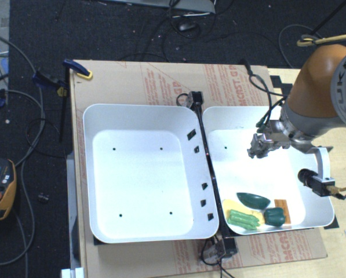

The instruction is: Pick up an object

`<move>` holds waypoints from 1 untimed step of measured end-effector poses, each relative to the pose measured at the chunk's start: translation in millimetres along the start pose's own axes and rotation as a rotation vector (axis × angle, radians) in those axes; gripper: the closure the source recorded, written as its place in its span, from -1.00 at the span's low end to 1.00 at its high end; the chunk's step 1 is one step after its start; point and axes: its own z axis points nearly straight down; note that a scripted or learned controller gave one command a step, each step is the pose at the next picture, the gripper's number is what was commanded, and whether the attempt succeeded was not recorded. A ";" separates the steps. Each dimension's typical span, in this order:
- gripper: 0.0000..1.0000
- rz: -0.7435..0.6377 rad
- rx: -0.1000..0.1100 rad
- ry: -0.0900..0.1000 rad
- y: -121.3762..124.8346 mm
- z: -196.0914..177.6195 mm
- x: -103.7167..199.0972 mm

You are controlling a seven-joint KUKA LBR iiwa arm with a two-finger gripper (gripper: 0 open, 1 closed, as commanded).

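In the right bin (pixel 233 133) several small objects lie along the near edge: a light green ridged piece (pixel 243 219), a dark green oval piece (pixel 254 200) over something yellow, a teal block (pixel 275 216) and an orange block (pixel 282 204). My gripper (pixel 258 146) hangs over the middle of the right bin, well behind those objects and apart from them. Nothing shows between its fingertips.
The left bin (pixel 103 120) sits beside the right one, with a black divider strip (pixel 204 155) between them. Both rest on a cardboard sheet (pixel 161 83). Cables and a clamp (pixel 77 68) lie around the bench on the dark floor.
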 end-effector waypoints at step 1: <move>1.00 -0.001 -0.001 0.000 5.5 -48.7 8.8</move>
